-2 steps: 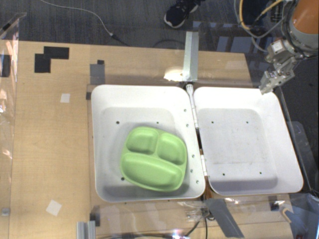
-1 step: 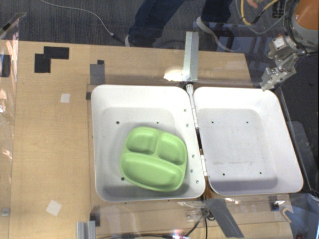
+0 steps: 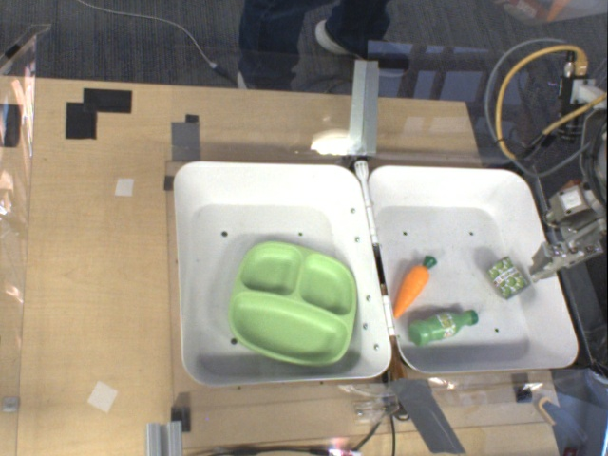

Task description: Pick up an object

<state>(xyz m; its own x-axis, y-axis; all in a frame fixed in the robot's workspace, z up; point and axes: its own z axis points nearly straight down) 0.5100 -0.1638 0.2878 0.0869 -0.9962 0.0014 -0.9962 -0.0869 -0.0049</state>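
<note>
Two bins: shallow white trays sit side by side on a pale wooden desk (image 3: 104, 283), the left bin (image 3: 195, 245) and the right bin (image 3: 475, 193) meeting along a centre seam.
Left bin: a green divided plate (image 3: 293, 302) with three compartments lies flat, toward the near side.
Right bin — carrot: an orange toy carrot (image 3: 409, 289) with a green top lies tilted near the seam, its tip pointing toward the near edge.
Right bin — bottle: a green bottle (image 3: 441, 326) lies on its side just below the carrot, cap pointing right.
Right bin — packet: a small green-and-white patterned packet (image 3: 507, 276) rests near the bin's right wall, well apart from the carrot and bottle.
Gripper: the gripper (image 3: 543, 266) reaches in from the right at the bin's right rim, just beside the packet.
Fingers: how far they are parted cannot be told — the metal parts blur together; nothing is seen held between them.
Desk: black patches (image 3: 95, 110) mark the far left corner; a metal post (image 3: 364, 103) stands behind the seam.
Background: yellow and black cables (image 3: 532, 84) loop at upper right.
</note>
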